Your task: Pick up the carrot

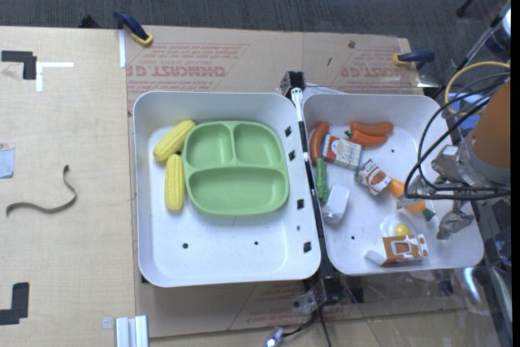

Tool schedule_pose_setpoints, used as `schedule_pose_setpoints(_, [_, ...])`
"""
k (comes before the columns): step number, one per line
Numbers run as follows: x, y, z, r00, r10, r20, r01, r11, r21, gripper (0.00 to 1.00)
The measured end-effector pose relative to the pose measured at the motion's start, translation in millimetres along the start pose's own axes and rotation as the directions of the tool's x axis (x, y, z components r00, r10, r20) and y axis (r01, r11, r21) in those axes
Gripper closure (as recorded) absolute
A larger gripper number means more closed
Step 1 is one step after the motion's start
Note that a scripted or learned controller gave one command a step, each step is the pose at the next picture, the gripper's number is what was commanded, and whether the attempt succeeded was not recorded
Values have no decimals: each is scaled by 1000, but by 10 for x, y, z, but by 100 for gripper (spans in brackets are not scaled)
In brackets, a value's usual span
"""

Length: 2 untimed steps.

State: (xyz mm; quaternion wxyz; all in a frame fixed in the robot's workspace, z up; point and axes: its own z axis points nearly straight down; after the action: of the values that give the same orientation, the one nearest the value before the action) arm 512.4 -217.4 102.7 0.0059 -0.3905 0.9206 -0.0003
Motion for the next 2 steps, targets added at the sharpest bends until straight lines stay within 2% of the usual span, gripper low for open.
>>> schedule_pose_setpoints(1, [-36, -3, -96, 1000, -4, 4, 3, 1000, 3, 100])
schedule_pose_setpoints(2, [-36, -3, -96, 1000, -3, 4, 3, 1000, 3, 0])
